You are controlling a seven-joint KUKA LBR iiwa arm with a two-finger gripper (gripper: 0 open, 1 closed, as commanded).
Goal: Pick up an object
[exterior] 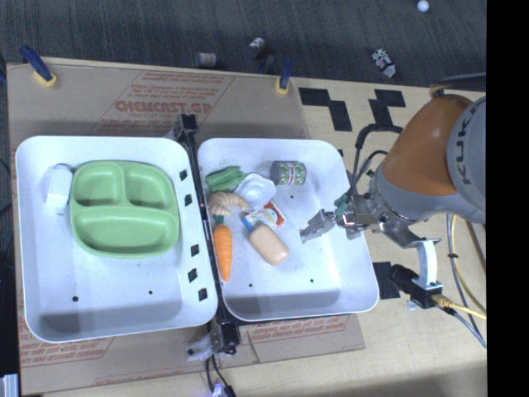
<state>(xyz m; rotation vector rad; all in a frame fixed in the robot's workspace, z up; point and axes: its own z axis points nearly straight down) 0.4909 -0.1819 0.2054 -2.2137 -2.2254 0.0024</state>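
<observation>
**a:** so the arm (430,164) comes in from 3 o'clock, and the gripper (316,224) hangs over the right bin (331,292), out toward its 3 o'clock side. fingers look slightly apart with nothing between them, so open and empty as far as i can see.

**b:** where's the stuff to grab?

**a:** all bunched at 9 to 11 o'clock in that bin. carrot (222,252) along the 9 o'clock wall, tan bottle (269,244) just beside it, a white cup (255,190) and something green (222,176) up at 11. small can (288,173) at 12, green label, too blurry to read.

**b:** any writing at all?

**a:** red print on the cardboard (165,102) under the bins, reads something like "chemcast gp". arm has dark letters, starts "ku".

**b:** left bin?

**a:** left bin (41,304) has a green tray (126,208) with three compartments, and a white thing (58,187) at its 9 o'clock edge.
</observation>
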